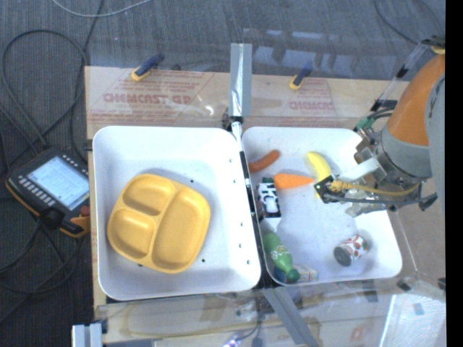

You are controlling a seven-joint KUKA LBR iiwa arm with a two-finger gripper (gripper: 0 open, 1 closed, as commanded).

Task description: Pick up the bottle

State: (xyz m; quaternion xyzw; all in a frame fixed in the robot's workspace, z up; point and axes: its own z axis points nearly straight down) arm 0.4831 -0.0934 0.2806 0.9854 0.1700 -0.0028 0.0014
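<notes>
A green bottle [279, 256] lies on its side in the right bin's [318, 237] front left corner, along the wall between the two bins. My gripper [359, 199] hangs over the right side of the same bin, up and to the right of the bottle and well apart from it. Nothing is seen held in it.
The right bin also holds a sausage [263, 160], a carrot [293, 181], a banana [319, 165], a black-and-white object [269, 198], a small can [351, 249] and a pale box [308, 274] by the bottle. A yellow divided tray [159, 223] lies in the left bin [116, 143].
</notes>
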